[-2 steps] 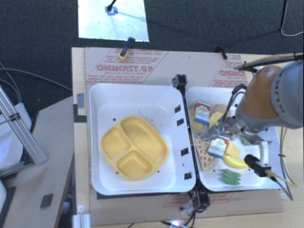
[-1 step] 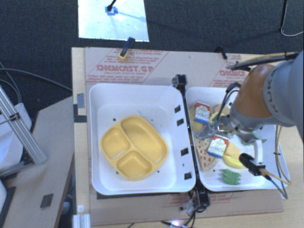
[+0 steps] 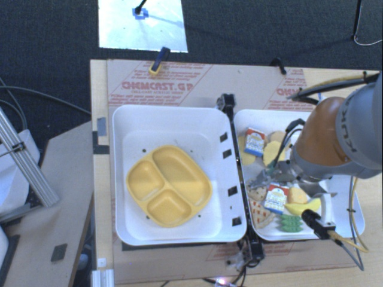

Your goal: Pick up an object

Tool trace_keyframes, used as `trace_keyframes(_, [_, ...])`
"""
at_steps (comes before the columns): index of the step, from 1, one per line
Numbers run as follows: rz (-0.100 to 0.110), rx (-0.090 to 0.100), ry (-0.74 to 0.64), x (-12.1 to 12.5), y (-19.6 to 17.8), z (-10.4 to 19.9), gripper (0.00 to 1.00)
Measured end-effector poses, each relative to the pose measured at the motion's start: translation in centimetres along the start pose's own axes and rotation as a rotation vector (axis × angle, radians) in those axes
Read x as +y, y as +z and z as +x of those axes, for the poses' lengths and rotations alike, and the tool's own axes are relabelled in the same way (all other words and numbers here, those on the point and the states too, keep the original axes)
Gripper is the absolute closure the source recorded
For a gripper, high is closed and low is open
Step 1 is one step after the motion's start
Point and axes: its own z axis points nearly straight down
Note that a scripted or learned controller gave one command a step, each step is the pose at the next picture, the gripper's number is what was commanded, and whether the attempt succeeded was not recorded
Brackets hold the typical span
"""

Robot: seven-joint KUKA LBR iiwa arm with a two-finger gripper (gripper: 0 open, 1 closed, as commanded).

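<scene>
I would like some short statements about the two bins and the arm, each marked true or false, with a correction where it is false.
1. The yellow divided tray lies in the left bin. True.
2. The yellow divided tray has two compartments. False: it has three.
3. The arm is above the right bin. True.
4. The green toy lies in the left bin. False: it lies in the right bin, near its front edge.
5. Two small cartons with red and blue print lie in the right bin. True.
</scene>
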Motion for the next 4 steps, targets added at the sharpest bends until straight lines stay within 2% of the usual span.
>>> trace_keyframes(1, [-0.001, 0.009, -0.016, 4.0, -10.3, 7.5, 0.0])
trace_keyframes(2, [0.018, 0.008, -0.004, -3.5, -9.7, 7.1, 0.0])
trace_keyframes(3, [0.009, 0.007, -0.007, -3.1, -10.8, 7.1, 1.0])
trace_keyframes(4, [0.01, 0.007, -0.006, -3.1, -10.8, 7.1, 0.0])
